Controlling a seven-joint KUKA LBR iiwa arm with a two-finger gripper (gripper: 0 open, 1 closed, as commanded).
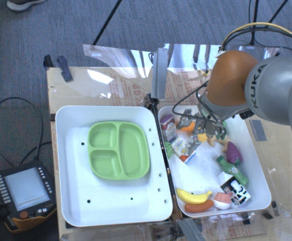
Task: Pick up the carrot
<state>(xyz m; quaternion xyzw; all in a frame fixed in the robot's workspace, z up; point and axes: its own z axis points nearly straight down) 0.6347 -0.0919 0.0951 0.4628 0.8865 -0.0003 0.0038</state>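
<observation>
The carrot (187, 126) shows as a small orange piece in the upper part of the right bin (254, 164), mostly hidden under the arm's wrist. My gripper (198, 132) hangs low over that spot, directly above or against the carrot. A second orange patch sits just to the right beneath the gripper. I cannot tell whether the carrot is between the jaws.
In the right bin lie a banana (193, 196), a red sausage (199, 207), a purple fruit (232, 153), a green bottle (231, 169), a black-and-white item (235, 190) and small packets (182, 148). The left bin (73, 185) holds a green divided plate (119, 149).
</observation>
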